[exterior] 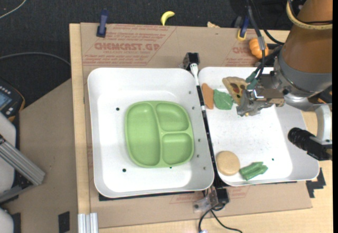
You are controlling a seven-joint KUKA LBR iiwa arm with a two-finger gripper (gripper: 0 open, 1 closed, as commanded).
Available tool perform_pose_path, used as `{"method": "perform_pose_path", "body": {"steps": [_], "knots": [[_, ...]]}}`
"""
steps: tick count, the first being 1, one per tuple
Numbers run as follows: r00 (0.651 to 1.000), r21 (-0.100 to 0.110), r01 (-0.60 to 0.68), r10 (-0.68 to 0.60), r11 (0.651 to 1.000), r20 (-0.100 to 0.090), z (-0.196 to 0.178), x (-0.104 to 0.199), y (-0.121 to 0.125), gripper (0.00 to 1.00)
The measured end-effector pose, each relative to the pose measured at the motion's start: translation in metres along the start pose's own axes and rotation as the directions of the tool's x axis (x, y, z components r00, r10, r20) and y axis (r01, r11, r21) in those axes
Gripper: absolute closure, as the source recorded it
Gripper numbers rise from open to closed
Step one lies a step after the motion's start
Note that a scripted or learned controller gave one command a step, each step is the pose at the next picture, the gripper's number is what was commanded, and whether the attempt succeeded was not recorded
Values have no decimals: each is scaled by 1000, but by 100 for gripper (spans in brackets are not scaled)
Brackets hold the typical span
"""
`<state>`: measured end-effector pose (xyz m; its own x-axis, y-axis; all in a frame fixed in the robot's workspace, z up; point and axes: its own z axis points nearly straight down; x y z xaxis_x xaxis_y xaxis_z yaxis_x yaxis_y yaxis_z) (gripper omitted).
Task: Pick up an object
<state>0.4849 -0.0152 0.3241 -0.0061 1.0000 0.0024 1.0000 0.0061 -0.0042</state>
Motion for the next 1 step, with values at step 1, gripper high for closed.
{"method": "perform_pose_path", "body": {"steps": [1], "knots": [[1000, 1, 4, -4, 1000, 0, 15, 84, -6, 100]]}}
